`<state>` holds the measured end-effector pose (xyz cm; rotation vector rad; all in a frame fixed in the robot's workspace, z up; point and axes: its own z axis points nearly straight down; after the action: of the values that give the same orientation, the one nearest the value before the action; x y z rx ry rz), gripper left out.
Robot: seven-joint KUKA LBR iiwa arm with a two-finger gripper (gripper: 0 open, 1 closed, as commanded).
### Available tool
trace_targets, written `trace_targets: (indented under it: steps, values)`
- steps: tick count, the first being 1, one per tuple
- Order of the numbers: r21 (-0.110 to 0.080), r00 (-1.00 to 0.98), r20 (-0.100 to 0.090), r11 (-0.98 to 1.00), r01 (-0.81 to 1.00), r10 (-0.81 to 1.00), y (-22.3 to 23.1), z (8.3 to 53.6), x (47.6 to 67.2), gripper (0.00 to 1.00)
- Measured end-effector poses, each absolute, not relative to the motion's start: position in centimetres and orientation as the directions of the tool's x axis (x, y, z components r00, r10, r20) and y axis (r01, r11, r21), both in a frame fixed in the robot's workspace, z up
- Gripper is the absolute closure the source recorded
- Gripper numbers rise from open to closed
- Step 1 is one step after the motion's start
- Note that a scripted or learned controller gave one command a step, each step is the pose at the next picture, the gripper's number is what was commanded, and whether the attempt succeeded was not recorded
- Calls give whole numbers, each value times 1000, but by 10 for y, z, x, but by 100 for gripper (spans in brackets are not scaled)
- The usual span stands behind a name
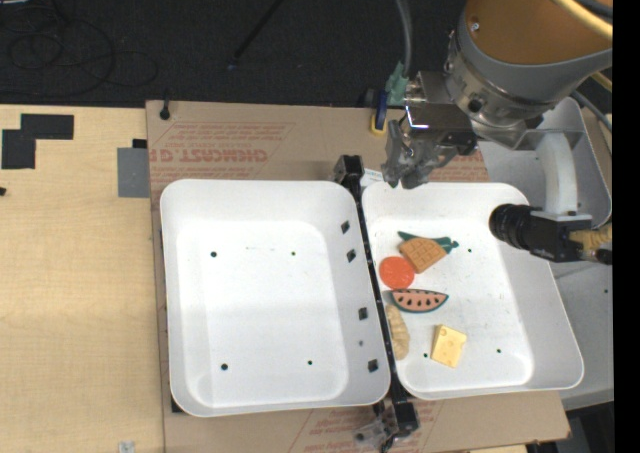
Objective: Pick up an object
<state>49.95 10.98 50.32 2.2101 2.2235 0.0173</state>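
- Left bin (190,241): white, shallow, bare floor with a few dark dots. Nothing to pick here, so probably the drop side or a spare.
- Divider clips (362,271): dark fittings along the seam where the two bins meet; they appear to keep the pair butted together.
- Right bin (540,341): all candidates are here, grouped towards its left wall and near the seam.
- Orange disc (397,272): lies flat, just beside the watermelon slice (419,300) below it and the tan carrot-like piece (424,252) above right.
- Pale elongated piece (399,335): hard against the left wall; judged awkward for a two-finger grasp there.
- Yellow block (449,346): apart from the rest, clear room on all sides; judged the easiest target.
- Gripper (410,173): hangs over the bin's upper-left corner, above the cluster, nothing seen between the fingers. Whether the jaws are apart or together: cannot tell, the tip is dark and blurred.
- Pick judged not yet begun.
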Motion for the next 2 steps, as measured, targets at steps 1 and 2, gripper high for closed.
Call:
trace_targets:
  steps: [1, 2]
  values:
    - [0, -9, 2, 9, 1000, 1000, 189, 537, 478, 100]
    - [-8, -8, -3, 8, 1000, 1000, 187, 544, 478, 100]
